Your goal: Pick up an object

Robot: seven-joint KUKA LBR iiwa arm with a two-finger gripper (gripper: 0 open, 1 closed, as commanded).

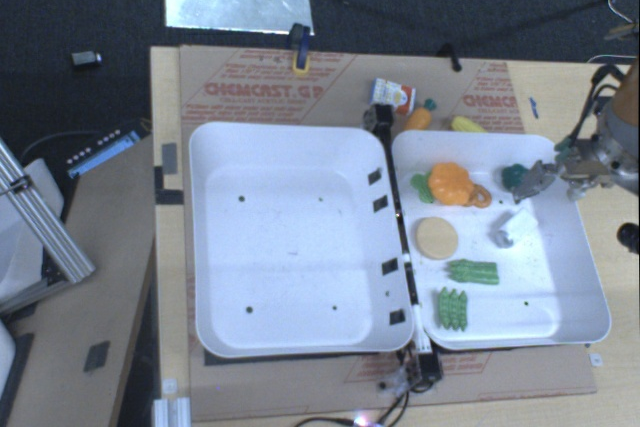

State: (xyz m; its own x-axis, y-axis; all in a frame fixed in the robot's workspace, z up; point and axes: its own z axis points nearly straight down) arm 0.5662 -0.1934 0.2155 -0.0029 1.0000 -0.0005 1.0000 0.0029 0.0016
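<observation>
The big left bin (290, 235) has lots of room. The right bin (575, 300) holds an orange toy (449, 183), tan disc (436, 238) and green pieces (472, 272). The gripper (537, 179) hangs over its top edge; open or closed, I cannot tell.

- arm (622, 130): grey metal body with a tan-orange band above the wrist
- thin dark cables looping beside the wrist
- gripper (535, 180): grey, slender fingers

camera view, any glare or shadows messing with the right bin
Camera view: lighting is even, the right bin bright white but readable; the small grey object looks faint against it; soft shadows sit under the toys; the gripper is slightly blurred.
</observation>
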